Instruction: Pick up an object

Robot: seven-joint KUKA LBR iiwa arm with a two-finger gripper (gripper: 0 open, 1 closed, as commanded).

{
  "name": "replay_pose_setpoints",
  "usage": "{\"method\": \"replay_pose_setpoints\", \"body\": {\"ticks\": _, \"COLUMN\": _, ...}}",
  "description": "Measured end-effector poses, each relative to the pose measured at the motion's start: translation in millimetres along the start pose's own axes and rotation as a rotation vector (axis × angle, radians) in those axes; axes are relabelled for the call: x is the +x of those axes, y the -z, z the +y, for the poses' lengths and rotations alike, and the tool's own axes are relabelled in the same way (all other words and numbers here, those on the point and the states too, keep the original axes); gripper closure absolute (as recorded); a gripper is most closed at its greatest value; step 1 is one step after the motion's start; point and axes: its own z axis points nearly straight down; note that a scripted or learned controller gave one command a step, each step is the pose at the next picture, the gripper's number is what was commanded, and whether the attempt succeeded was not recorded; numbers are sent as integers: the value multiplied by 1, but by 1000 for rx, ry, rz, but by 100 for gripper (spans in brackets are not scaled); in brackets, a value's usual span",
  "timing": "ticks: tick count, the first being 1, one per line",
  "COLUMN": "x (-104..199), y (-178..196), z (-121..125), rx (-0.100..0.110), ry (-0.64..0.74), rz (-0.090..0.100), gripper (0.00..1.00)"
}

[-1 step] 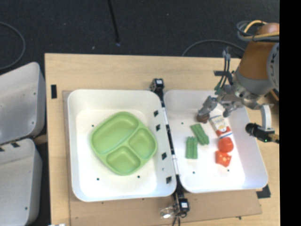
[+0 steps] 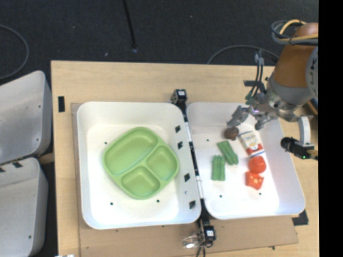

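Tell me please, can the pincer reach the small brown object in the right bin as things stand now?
Probably yes. The pincer hangs with its fingers spread just above and right of the brown object, and nothing lies between them. The white packet sits close beside it, which may crowd one finger.

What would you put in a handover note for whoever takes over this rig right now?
Gripper: fingers spread open, holding nothing, poised over the upper part of the right bin.
Right bin contents: a small brown round object just by the left fingertip, a white and red packet, two green pieces, and two red pieces.
Left bin: a green divided plate.
Done: the arm is positioned over the objects.
Left: close on one object, probably the brown one or the packet as they are nearest, and lift it.
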Motion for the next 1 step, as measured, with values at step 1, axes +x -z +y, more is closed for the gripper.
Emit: {"method": "replay_pose_setpoints", "body": {"ticks": 1, "x": 2, "y": -56, "z": 9, "rx": 2, "ry": 3, "rz": 0, "gripper": 0}}
